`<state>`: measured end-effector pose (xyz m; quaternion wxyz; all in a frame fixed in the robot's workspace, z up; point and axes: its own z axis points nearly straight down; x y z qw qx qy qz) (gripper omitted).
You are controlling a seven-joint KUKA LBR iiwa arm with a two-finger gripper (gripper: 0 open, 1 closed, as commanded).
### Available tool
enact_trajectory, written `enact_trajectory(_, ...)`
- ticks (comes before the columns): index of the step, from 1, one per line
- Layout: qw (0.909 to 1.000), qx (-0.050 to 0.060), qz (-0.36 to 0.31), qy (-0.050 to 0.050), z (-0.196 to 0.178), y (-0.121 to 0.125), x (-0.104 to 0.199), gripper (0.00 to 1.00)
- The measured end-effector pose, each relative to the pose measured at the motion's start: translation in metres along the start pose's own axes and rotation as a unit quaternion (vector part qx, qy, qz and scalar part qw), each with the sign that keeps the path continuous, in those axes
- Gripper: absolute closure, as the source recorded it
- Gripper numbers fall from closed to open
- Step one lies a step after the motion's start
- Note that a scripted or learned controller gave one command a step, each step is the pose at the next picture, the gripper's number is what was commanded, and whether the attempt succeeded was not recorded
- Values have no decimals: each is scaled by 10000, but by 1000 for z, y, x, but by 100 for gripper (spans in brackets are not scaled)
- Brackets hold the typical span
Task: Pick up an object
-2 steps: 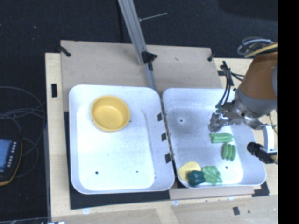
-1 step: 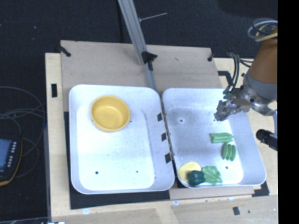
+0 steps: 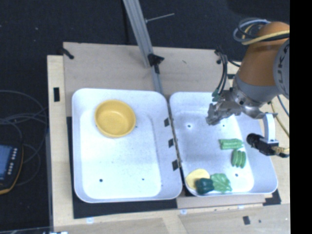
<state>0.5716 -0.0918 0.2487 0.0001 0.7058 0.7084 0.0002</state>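
Two shallow white bins sit side by side on the bench (image 3: 112, 65), and the end effector (image 3: 214, 116) hangs over the upper part of the right bin (image 3: 195, 106), carried by the grey arm (image 3: 261, 62) with its orange band that comes in from the right. Whether its fingers stand wide or narrow cannot be told from this slanted view; they are small and dark against the bin floor, and nothing is visible between them.

Below the end effector and a little to its right lies a light green piece (image 3: 230, 143), stretched crosswise. Just beneath that, near it but apart, lies a darker green ribbed piece (image 3: 238, 158) set more upright. Farther below the end effector, in the near corner of the same bin, three things crowd together: a pale yellow piece (image 3: 196, 175), a dark green piece (image 3: 204, 185) touching it, and a leafy green piece (image 3: 222, 182) just beside that one.

Well to the left of the end effector, in the left bin (image 3: 122, 179), a yellow bowl (image 3: 115, 118) rests upright in the upper part. A grey metal pole (image 3: 139, 26) slants up from between the bins, to the upper left of the end effector.
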Motion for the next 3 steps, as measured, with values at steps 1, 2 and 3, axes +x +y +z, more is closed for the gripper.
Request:
enact_trajectory(1, 10000, 0, 3, 1, 11, -5, 53, 100)
enact_trajectory(2, 10000, -1, -1, 4, 7, 1, 98, 100)
enact_trajectory(3, 10000, 2, 2, 1, 17, -5, 152, 100)
